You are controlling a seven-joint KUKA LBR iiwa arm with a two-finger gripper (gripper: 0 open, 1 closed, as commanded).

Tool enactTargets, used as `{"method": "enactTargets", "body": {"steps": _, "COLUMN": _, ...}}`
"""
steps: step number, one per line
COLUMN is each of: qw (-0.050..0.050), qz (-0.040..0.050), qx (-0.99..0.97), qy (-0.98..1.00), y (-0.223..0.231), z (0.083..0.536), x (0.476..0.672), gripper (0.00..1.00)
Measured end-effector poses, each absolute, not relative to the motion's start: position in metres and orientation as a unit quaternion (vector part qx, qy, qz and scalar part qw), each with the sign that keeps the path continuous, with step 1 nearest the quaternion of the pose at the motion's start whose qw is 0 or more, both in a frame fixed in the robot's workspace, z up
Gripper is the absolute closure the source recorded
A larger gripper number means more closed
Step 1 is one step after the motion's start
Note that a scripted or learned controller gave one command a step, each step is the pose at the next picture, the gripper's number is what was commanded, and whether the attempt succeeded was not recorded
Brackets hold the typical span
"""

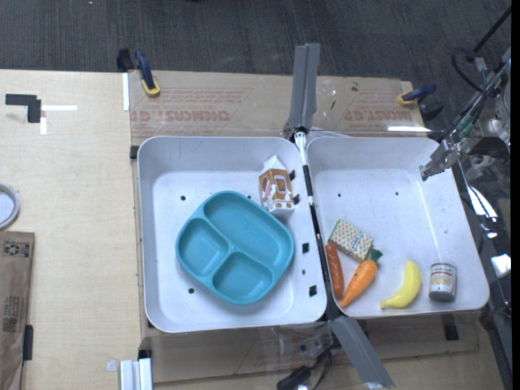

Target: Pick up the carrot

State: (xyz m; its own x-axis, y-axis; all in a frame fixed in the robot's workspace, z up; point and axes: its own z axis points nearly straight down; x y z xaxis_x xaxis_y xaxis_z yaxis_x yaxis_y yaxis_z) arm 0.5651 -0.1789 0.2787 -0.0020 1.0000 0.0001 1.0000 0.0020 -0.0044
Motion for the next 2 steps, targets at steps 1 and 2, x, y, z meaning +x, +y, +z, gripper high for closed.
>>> {"method": "enactTargets", "body": {"steps": 1, "qw": 0.002, "qz": 0.0015, "qx": -0.754, "qy": -0.657, "y": -0.205, "z": 0.273, "x": 0.552, "gripper": 0.00}}
{"method": "enactTargets", "body": {"steps": 2, "qw": 0.002, "qz": 0.0021, "qx": -0.803, "qy": -0.596, "y": -0.132, "z": 0.108, "x": 0.538, "gripper": 0.00}}
